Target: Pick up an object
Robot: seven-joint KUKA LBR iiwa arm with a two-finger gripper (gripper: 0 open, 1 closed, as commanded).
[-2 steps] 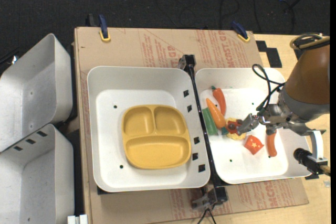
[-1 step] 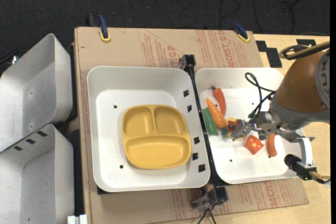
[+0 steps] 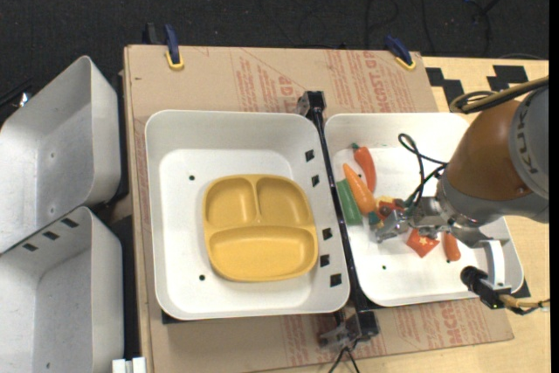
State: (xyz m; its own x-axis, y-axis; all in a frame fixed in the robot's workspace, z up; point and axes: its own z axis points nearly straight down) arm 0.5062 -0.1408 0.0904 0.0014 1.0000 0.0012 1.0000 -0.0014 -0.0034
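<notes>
Reaching into right bin (image 3: 384,297): gripper (image 3: 390,223).
Finger state cannot be told; orange and green toys (image 3: 356,188) alongside; yellow tray (image 3: 259,227) in left bin (image 3: 166,214).

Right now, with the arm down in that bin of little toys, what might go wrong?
The gripper sits low among crowded pieces: an orange carrot, a red pepper and a green piece lie touching one another, so it may nudge them aside or catch two at once. A black cable loops over the right bin near the wrist and could snag. The red block lies partly under the arm, easily bumped.
</notes>
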